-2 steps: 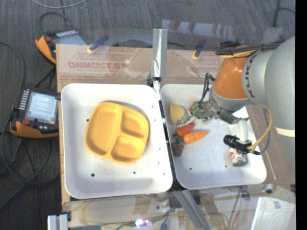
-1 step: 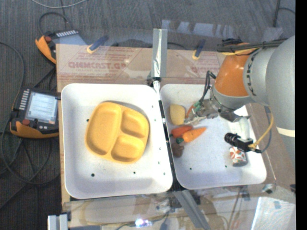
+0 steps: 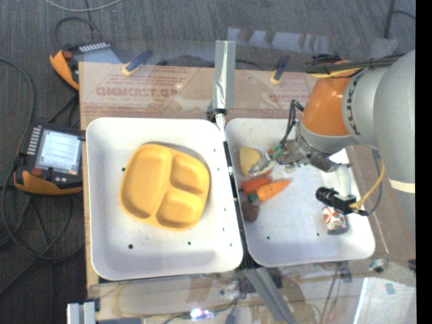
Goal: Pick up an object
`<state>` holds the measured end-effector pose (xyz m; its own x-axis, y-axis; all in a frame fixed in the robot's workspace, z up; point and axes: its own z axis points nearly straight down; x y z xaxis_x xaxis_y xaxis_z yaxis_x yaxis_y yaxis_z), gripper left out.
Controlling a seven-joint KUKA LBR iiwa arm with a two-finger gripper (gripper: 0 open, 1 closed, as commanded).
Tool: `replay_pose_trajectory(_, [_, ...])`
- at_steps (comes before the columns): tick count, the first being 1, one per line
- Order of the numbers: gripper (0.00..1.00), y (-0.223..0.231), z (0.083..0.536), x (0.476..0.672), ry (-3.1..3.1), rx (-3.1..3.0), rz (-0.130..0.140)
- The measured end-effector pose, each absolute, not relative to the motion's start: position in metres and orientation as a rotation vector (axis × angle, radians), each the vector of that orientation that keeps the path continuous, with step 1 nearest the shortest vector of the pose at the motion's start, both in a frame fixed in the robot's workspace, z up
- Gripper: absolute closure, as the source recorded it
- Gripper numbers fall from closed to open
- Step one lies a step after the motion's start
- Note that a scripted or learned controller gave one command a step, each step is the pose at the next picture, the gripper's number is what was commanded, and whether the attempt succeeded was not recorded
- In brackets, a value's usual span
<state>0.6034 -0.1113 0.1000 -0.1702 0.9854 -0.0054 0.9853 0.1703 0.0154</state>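
My gripper (image 3: 275, 156) hangs low over the upper left part of the right bin (image 3: 297, 248), below the arm's orange band. Just left of it lies a pale yellow rounded thing (image 3: 249, 158). Below the gripper lie two orange carrot-like pieces (image 3: 273, 190), side by side, one redder (image 3: 256, 183). A dark brown lump (image 3: 251, 212) rests under them against the bin's left wall, with a small green bit above it. Nothing is seen held by the gripper.
The left bin (image 3: 108, 248) holds a yellow tray (image 3: 165, 185) with three compartments. A small red-and-white thing (image 3: 335, 220) lies near the right bin's right wall. A handheld pendant (image 3: 54, 159) sits on the floor at the left.
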Motion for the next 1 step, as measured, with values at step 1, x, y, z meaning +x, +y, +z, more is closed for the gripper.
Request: replay_pose_trajectory(1, [0.00,-0.1032,0.0911,0.5655,2.594,1.738,0.010])
